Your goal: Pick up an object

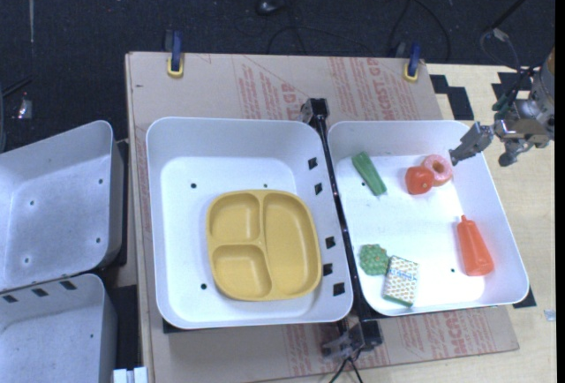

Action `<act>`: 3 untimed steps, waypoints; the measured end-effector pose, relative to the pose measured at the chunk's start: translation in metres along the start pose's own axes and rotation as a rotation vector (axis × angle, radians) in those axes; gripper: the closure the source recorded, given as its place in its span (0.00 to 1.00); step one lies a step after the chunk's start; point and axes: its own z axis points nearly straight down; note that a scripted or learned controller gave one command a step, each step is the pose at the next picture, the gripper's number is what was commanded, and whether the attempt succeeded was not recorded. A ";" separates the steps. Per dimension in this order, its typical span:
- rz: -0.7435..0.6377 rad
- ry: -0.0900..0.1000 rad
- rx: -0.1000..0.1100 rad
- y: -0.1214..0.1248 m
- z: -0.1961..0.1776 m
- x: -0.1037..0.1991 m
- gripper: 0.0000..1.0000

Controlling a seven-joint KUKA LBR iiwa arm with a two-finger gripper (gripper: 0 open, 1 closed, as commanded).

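The likeliest target is the tomato (420, 180), a red-orange round piece in the upper part of the right bin (508, 222), touching or just beside a pink ring (438, 168) on its upper right. It lies below and to the left of the end effector (488, 146), nearer to it than any other item. The end effector hangs at the bin's upper right rim with its two fingers spread apart, one reaching left toward the ring, the other pointing down on the right. Nothing sits between them.

The tomato is round, so no long axis governs the approach. In the inspector's judgement the coming move is a short travel left and down, and the ring's closeness is the risk: a spread finger could land on it instead of straddling the tomato.

Other items in the right bin: a green pod (369, 174) lying diagonally at upper left, a green lump (373, 259) and a patterned box (402, 281) side by side at the lower left, and an orange bottle (474, 245) lying roughly top to bottom near the right wall, well below the end effector.

The left bin (177, 196) holds a yellow tray (263, 244) with three compartments. Both bins rest on the worktop (238, 81).
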 end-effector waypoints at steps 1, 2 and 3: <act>0.002 0.002 0.006 -0.003 0.064 -0.002 0.00; 0.002 0.002 0.006 0.003 0.125 -0.005 0.00; 0.003 0.002 0.005 -0.005 0.174 -0.011 0.00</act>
